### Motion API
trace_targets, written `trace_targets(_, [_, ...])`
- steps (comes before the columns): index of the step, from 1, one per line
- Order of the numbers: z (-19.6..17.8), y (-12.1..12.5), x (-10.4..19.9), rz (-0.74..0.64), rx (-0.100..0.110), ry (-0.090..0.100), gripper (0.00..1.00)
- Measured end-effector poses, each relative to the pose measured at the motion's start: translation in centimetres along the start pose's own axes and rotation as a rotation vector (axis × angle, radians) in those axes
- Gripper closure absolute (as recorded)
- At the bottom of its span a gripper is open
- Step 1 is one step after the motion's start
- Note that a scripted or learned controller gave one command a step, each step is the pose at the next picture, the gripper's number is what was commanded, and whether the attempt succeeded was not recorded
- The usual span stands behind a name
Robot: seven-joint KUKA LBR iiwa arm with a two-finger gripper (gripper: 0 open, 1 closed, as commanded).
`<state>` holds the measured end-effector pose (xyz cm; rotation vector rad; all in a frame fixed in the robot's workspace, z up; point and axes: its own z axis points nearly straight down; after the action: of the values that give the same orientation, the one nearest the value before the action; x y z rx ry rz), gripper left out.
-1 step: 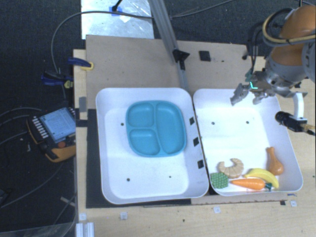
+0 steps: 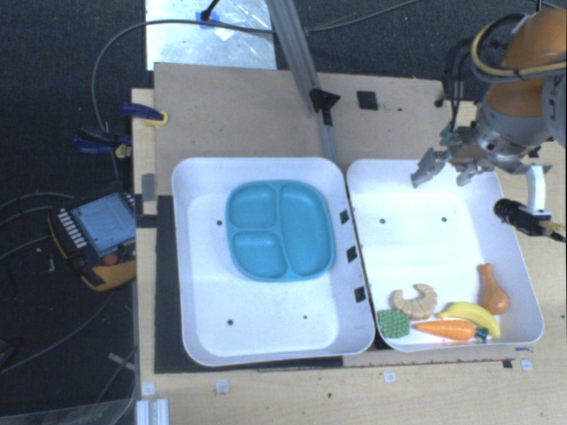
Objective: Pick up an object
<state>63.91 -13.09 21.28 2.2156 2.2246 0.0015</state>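
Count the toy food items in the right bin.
5, all at its near edge: croissant, green piece, carrot, banana, brown drumstick nearest the right wall. More may lie hidden beneath.

The grey KUKA arm with its orange band (image 2: 530,38) enters from the right at the upper corner of the view, wrist bent downward. Its two-finger gripper (image 2: 446,172) hangs with the two dark fingers (image 2: 425,168) spread apart, nothing visible between them.

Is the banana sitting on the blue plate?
No, the banana lies in the right bin beside the carrot, while the blue plate is in the left bin.
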Motion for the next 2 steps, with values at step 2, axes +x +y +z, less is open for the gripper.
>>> trace_targets(2, [10.9,0.6,0.5,0.001,0.005,0.000,0.00])
